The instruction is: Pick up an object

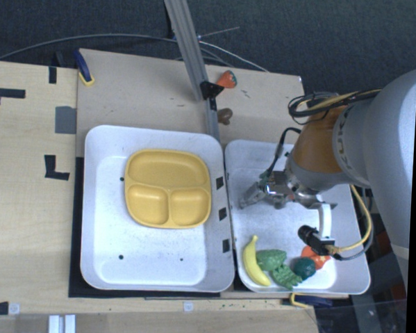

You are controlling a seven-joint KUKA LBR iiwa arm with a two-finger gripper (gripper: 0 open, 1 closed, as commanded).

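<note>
The desk [26, 187] is a pale wooden top carrying two shallow white bins side by side. The left bin [99, 261] holds one big thing, a yellow divided plate [168, 188] lying flat toward its upper half. The right bin [355, 274] has the arm [334, 144] leaning in over it, grey with its orange band, and that takes up most of the space above the bin.

The gripper [251, 197] hangs low over the upper left part of the right bin, near the wall between the bins, pointing left. From where I stand I cannot tell whether it is spread or closed, and I see nothing caught in it.

The things worth picking are heaped in the bottom corner of the right bin: a yellow banana [253, 263] on the left, green leafy toys [276, 265] pressed against it, and a small orange and dark piece [307, 263] beside those. All of that sits well below the gripper.

To do this well, I'd say it should shift down toward that corner and go for the banana, which lies at the edge of the heap with bare bin floor on its left. Closing across its narrow width, rather than along it, looks the safest bet.
</note>
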